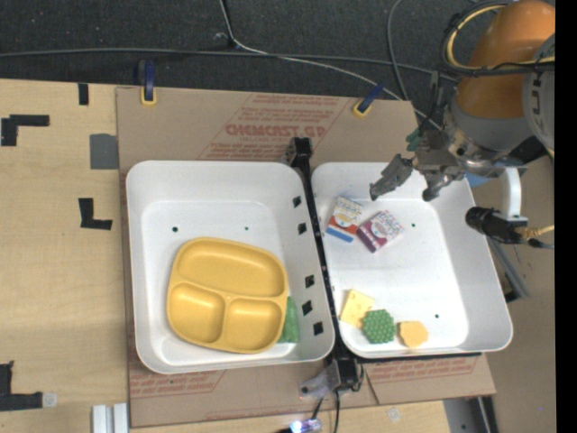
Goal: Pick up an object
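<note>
Nearest the camera, a cheese wedge, green toy and orange piece lay in the right bin, free for picking. Farther back sat two small packets. Beyond them the gripper hovered released, grasping nothing.

Arm reaching in from right — jaws spread apart, nothing between them

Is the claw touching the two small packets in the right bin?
Apart. In the camera view the claw hangs open above the right bin, and bare white floor separates its fingertips from the two packets.
</note>
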Robot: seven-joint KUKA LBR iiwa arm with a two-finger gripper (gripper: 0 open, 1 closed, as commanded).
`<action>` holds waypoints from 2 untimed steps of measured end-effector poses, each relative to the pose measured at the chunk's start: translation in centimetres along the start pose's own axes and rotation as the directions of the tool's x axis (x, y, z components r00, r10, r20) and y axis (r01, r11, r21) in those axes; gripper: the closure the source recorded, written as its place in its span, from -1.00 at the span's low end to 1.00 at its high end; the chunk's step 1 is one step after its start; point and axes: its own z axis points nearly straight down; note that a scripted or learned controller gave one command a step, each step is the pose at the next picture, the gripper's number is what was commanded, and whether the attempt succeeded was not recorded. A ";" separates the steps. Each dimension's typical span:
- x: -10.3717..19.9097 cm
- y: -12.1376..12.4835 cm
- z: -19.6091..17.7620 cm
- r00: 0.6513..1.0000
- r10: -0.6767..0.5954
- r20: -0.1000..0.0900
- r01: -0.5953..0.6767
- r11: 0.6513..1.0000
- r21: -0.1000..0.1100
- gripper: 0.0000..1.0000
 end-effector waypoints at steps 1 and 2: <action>0.0 0.2 -0.7 1.000 -0.003 0.001 0.003 1.000 -0.012 -1.00; 0.5 0.8 4.0 1.000 -0.003 0.001 0.003 1.000 -0.008 -1.00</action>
